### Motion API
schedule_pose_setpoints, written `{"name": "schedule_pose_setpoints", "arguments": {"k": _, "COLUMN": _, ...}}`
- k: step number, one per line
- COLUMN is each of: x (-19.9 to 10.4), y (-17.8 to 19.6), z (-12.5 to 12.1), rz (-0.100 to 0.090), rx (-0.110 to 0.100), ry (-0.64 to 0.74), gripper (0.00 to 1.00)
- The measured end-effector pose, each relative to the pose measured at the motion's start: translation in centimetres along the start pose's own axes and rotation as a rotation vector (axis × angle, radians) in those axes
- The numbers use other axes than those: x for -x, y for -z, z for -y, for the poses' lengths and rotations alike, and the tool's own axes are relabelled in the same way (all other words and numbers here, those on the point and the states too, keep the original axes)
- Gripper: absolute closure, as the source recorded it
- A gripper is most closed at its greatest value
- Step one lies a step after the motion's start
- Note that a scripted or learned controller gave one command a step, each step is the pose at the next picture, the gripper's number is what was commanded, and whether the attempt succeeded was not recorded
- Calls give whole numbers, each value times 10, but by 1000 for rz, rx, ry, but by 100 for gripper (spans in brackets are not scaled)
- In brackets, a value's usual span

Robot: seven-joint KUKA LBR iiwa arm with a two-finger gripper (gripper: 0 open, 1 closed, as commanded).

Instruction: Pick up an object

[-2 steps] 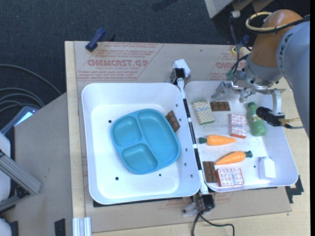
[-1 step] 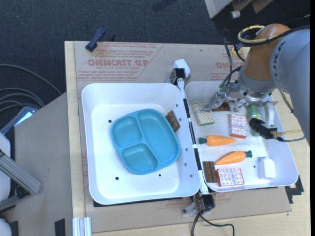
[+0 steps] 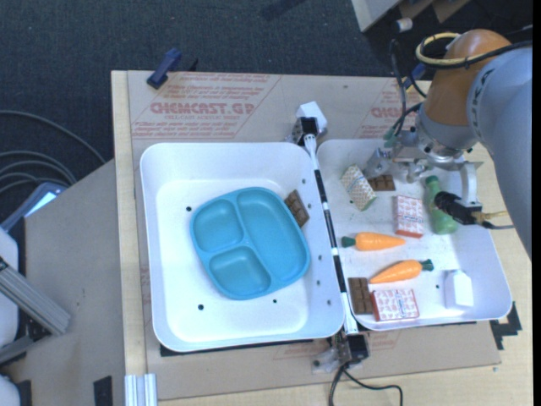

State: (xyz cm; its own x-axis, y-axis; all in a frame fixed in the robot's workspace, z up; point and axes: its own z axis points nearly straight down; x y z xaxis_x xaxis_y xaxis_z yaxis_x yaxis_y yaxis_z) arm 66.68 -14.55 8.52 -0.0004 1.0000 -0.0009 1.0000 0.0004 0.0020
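The gripper (image 3: 390,169) hangs at the right bin's (image 3: 494,265) far edge, above a brown bar (image 3: 381,183); its opening cannot be told. The bar looks light, stiff and flat, best pinched across its narrow sides.

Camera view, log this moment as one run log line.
arm: over right bin far end | end effector: above brown block | carrots: lying | blue tray: left bin

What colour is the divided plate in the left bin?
The divided plate is light blue, seen clearly in the camera view against the white left bin.
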Motion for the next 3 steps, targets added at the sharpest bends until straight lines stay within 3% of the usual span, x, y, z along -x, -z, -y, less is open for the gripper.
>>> {"name": "schedule_pose_setpoints", "arguments": {"k": 1, "x": -52, "y": 13, "z": 0, "rz": -2, "rx": -4, "ry": 0, "gripper": 0}}
{"name": "schedule_pose_setpoints", "arguments": {"k": 2, "x": -51, "y": 44, "z": 0, "rz": 0, "rx": 0, "ry": 0, "gripper": 0}}
{"name": "schedule_pose_setpoints", "arguments": {"k": 3, "x": -42, "y": 2, "z": -1, "rz": -1, "rx": 0, "ry": 0, "gripper": 0}}
